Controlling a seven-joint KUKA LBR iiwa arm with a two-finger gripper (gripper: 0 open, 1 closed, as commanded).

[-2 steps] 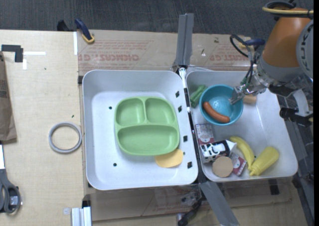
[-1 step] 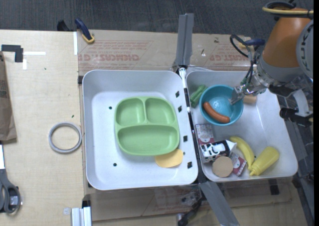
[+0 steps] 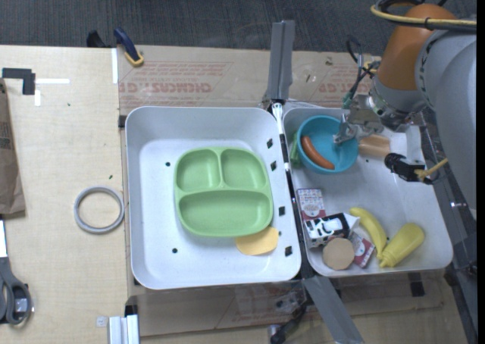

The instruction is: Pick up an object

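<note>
Dark carpet surrounds a pale bench (image 3: 61, 130) bearing two shallow white bins side by side, with flattened cardboard (image 3: 197, 77) behind them; its reversed print is too faint to read with certainty.

The left bin (image 3: 144, 206) holds a green divided plate (image 3: 223, 191) at centre and a yellow disc (image 3: 258, 242) at 5 o'clock of it, partly tucked under the plate's edge.

The right bin (image 3: 413, 206) holds the likely pick candidates. A blue bowl (image 3: 327, 145) with an orange sausage-shaped item (image 3: 317, 153) inside sits at 11 o'clock. Clustered at 6 o'clock are a banana (image 3: 371, 227), a yellow bottle (image 3: 402, 244), a brown round item (image 3: 339, 254) and small printed packets (image 3: 322, 217); their lettering is illegible.

The gripper (image 3: 348, 129) hangs over the bowl's 2 o'clock rim, presumably aligned for a grasp there. Whether it is open or closed cannot be told, and nothing is visibly held.

A grey ring (image 3: 98, 208) lies on the bench at 9 o'clock.
</note>
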